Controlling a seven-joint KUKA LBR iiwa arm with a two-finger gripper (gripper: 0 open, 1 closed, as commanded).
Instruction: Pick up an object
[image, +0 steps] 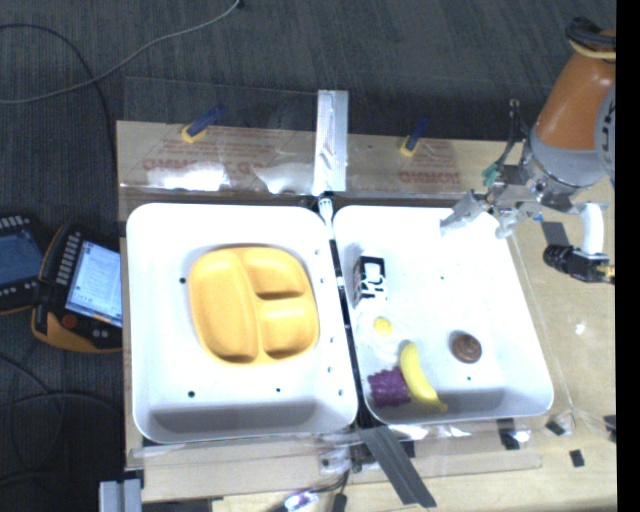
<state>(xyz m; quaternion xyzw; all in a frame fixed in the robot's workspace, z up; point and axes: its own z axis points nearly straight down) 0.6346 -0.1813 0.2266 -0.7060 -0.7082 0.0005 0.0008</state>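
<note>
The left bin (160, 400) carries a yellow divided tray (255, 303), while the right bin (500, 300) beside it holds a banana (420, 375), purple grapes (388, 385) touching the banana, a fried egg (381, 326), a black-and-white packet (370, 278) and a brown disc (465, 347). The end effector (480, 208) hangs over the right bin's far right corner, well apart from the banana. Its fingers look spread and hold nothing.

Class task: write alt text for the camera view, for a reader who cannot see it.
A grey and orange robot arm's gripper hovers over the right bin's far edge; inside lie a banana, purple grapes, a brown disc and a fried egg. The left bin holds a yellow divided tray.
</note>
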